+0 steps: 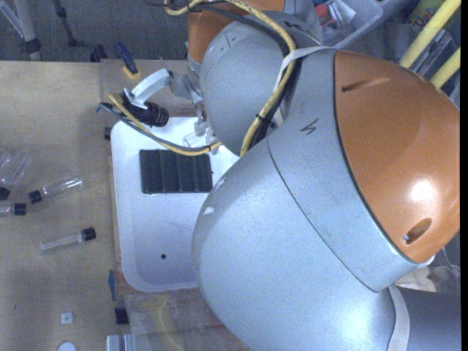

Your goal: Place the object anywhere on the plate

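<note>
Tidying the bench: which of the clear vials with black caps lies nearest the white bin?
The lowest vial, cap pointing toward the white bin; the others lie farther left, higher up.

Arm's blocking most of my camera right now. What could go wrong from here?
1. The arm hides most of the white bin, so a missed grasp or placement could go unnoticed.
2. The yellow cable loops across the arm's joints and might snag as it moves.
3. The black ridged block lies near the arm and could get bumped.
</note>
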Action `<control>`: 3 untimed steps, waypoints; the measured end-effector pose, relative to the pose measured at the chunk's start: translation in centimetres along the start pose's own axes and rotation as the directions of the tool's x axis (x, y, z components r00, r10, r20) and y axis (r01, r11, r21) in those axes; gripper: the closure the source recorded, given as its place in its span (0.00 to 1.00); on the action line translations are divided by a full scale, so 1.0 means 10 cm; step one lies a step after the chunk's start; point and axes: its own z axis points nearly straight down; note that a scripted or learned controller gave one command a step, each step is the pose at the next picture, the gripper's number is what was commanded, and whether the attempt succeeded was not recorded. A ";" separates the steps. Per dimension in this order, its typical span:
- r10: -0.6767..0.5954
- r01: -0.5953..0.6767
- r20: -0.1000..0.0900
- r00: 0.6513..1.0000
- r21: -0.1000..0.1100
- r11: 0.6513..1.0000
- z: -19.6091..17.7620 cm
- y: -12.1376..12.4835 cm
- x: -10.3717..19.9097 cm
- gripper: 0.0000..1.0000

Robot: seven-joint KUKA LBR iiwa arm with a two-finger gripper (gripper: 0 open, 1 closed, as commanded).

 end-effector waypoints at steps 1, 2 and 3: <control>0.055 -0.055 0.005 0.998 0.001 0.999 1.48 -0.22 -0.79 1.00; -0.080 0.080 0.007 0.997 0.001 0.997 0.56 -0.29 -0.99 1.00; -0.187 0.187 0.009 0.982 0.003 0.982 -0.14 -0.47 -1.64 1.00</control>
